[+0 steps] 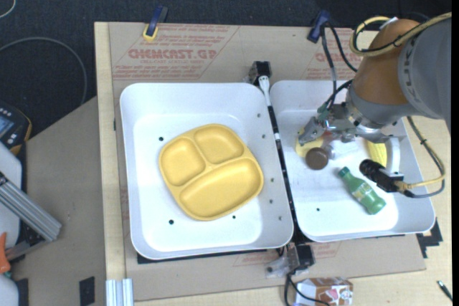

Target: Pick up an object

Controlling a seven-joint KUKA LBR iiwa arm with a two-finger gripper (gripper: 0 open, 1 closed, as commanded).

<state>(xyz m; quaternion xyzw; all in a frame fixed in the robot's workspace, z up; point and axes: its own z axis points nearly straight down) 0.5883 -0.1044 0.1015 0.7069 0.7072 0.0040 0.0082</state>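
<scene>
The left bin [136, 154] carries a yellow divided plate [209, 170], three compartments, lying flat in the middle of it and well apart from the arm. Just right of that bin sits the right bin [323, 222], and that is where the work is going on. Near the wall it shares with the left bin lie a small yellow piece [304, 150] and a brown round object [317, 159] touching it. The gripper [320, 131] hangs right above those two, low in the bin, and from here I cannot tell whether the fingers are spread or closed, nor whether anything sits between them. Further right in the same bin lie a green bottle [363, 190], on its side, and a yellow corn-like thing [377, 151] partly under the arm.

To my eye this is the reach-and-grasp step: the brown object looks the likely target. Next would come a firm close and a straight lift.

The arm [423, 68] comes in from the right, bent steeply down, orange band [380, 75] above the wrist.
</scene>
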